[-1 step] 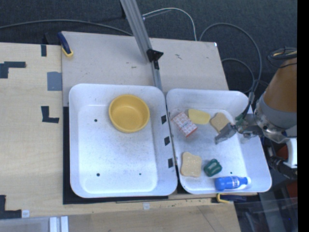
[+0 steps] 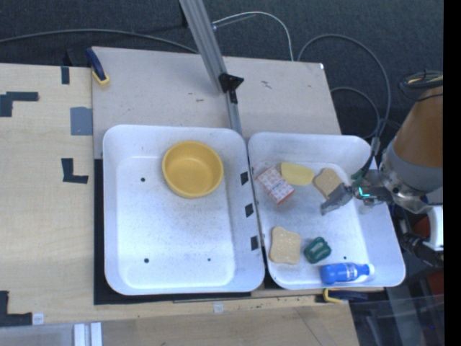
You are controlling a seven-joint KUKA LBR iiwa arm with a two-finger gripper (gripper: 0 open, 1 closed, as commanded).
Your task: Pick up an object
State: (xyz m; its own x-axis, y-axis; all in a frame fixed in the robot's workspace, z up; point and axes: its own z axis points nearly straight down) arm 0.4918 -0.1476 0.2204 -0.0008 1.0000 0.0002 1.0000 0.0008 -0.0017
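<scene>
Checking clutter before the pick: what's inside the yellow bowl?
The yellow bowl, in the left bin, shows only its own yellow bottom. Its near wall hides a sliver of the inside.

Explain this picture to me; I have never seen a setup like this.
One camera above a bench looks down at a slant. From the right a grey robot arm with an orange band reaches in; its claw hangs over the right white bin, with nothing seen between its fingers. The left white bin holds a yellow bowl. The right one holds a red-and-white box, a yellow piece, two tan bread-like slices, a green thing and a blue bottle.
</scene>
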